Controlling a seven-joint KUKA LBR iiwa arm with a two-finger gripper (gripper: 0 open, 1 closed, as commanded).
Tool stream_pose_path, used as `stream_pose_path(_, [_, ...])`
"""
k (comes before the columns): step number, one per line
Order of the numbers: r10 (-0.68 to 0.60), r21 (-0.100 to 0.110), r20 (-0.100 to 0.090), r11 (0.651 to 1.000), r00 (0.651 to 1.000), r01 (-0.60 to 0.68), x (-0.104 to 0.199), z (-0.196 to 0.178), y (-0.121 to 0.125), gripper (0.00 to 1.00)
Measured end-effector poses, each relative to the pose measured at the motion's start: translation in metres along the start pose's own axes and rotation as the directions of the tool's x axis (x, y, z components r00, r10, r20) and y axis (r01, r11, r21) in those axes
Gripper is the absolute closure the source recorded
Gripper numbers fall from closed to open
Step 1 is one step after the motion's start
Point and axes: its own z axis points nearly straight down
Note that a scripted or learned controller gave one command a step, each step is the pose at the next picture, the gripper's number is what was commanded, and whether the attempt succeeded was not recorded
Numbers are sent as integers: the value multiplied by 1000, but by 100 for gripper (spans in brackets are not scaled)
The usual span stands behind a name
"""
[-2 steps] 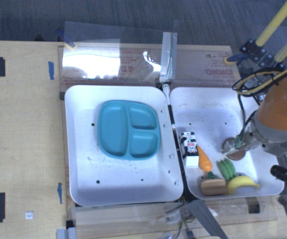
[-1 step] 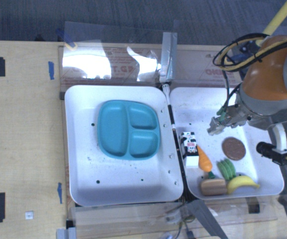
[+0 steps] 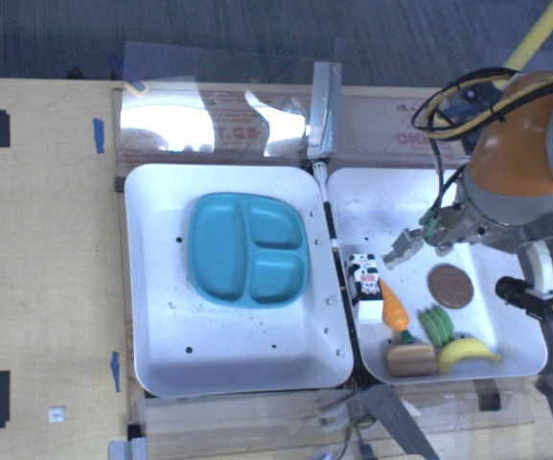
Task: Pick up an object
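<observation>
- Bench (image 3: 36,257): light wood, black corner marks and bits of blue tape on the far left.
- Left bin (image 3: 151,333): white, shallow, a few dark specks on the floor. Holds a teal divided plate (image 3: 248,249), three compartments, lying flat about mid-bin.
- Behind both bins: a clear plastic sheet (image 3: 209,113) over cardboard, glare on it.
- Divider between bins: a small black-and-white carton with a cow print (image 3: 364,278) lies just right of it, in the right bin (image 3: 525,348).
- Just below the carton: an orange carrot (image 3: 394,309), tip pointing up toward the carton, nearly touching it.
- Front of right bin, clustered: a tan bread roll (image 3: 410,358), a green ridged vegetable (image 3: 437,324) above it, a yellow banana (image 3: 468,352) to the right, touching the roll.
- A brown round disc (image 3: 450,287) lies flat, above the green piece, apart from the cluster.
- Gripper (image 3: 405,244): above the right bin floor, up-left of the disc and right of the carton. Fingers look parted, nothing between them.
- Arm (image 3: 516,151): comes in from the right, orange band above the wrist, cables looped over it.
</observation>
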Motion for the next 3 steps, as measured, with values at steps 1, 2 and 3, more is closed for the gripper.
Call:
stream_pose_path(1, [38, -14, 6, 999, 999, -37, -6, 69, -26, 0])
stream_pose_path(2, [-170, -10, 10, 985, 985, 170, -14, 94, -44, 0])
stream_pose_path(3, [-167, -10, 8, 986, 986, 168, -14, 86, -43, 100])
